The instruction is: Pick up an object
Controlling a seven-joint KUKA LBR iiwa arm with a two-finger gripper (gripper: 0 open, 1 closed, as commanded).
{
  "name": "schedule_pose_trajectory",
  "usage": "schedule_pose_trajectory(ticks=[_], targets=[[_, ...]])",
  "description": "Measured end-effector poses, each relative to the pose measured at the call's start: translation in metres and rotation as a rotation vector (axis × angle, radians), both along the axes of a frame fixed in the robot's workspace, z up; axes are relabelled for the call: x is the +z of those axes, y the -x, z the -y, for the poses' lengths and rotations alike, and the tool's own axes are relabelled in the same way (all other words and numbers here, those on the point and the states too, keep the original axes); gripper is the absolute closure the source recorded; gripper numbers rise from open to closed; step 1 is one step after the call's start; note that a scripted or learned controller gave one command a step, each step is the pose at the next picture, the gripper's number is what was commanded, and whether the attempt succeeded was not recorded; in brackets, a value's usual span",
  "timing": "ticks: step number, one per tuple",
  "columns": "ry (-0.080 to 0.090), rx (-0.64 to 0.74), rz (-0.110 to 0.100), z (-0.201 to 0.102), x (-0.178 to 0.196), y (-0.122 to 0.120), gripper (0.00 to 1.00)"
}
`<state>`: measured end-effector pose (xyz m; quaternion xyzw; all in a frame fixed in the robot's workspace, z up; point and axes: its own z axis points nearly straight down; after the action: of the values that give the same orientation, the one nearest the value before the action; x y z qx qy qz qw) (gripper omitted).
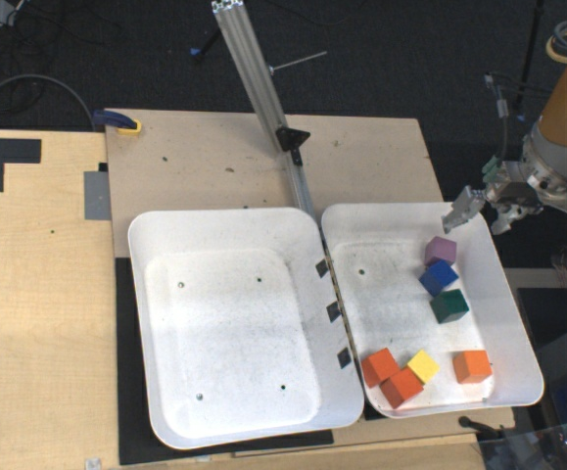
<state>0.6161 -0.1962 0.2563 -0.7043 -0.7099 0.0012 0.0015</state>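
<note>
Jaws (483, 209) hang apart and empty just above the purple cube (441, 251); best to drop straight down, straddling it clear of the blue cube (439, 276) beyond.

Wide open floor in the left bin (226, 326), so a gripper could drop in anywhere there. Over in the right bin (386, 282), the near-left half is bare too, a clean lane down from the top rim. The crowding sits along the right side: purple cube (441, 251), blue cube (439, 276) and green cube (449, 305) stacked in a tight column, touching or nearly so, little room for a finger between them. At the front, two orange cubes (391, 377) press against the yellow cube (423, 366); the lone orange cube (472, 365) stands apart, close to the front rim. The slanted aluminium rail (259, 81) crosses above the bins' back.
</note>
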Motion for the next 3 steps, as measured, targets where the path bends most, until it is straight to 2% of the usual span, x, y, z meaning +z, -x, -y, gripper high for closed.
schedule_pose_trajectory(ticks=[1,2,3], targets=[[-0.003,-0.005,-0.005,-0.031,-0.084,-0.031,0.0],[0.002,-0.006,0.005,-0.1,-0.165,0.053,0.0],[0.0,-0.009,0.002,-0.093,-0.134,0.069,0.0]])
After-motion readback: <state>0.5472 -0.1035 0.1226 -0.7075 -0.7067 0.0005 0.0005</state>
